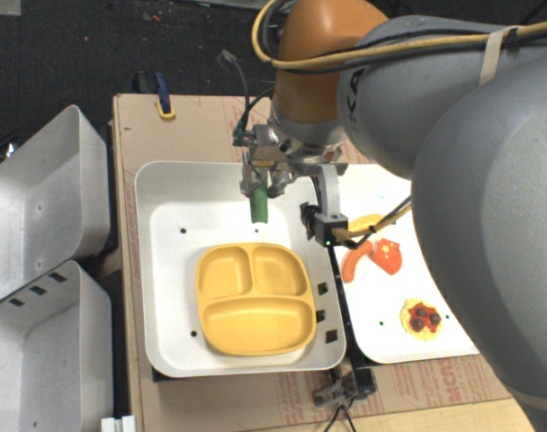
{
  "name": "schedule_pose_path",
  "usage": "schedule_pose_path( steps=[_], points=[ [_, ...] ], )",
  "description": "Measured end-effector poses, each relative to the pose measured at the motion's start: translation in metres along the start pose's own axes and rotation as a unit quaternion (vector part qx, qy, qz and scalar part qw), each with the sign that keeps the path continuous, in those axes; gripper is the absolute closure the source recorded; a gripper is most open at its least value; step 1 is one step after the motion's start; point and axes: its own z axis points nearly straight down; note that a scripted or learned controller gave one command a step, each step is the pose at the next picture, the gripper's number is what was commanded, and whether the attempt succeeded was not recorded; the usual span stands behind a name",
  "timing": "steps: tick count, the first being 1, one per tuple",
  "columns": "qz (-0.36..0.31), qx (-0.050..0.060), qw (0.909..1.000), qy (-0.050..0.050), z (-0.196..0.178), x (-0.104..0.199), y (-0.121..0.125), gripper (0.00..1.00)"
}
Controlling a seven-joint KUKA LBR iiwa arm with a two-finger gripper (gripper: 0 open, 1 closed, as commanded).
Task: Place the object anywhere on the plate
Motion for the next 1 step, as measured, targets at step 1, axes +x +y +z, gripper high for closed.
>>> schedule_pose_path(
  steps=[1],
  points=[
    [0.003,0.001,1.0000,-0.001,0.0014,-0.0040,-0.0001,0.00]
  ],
)
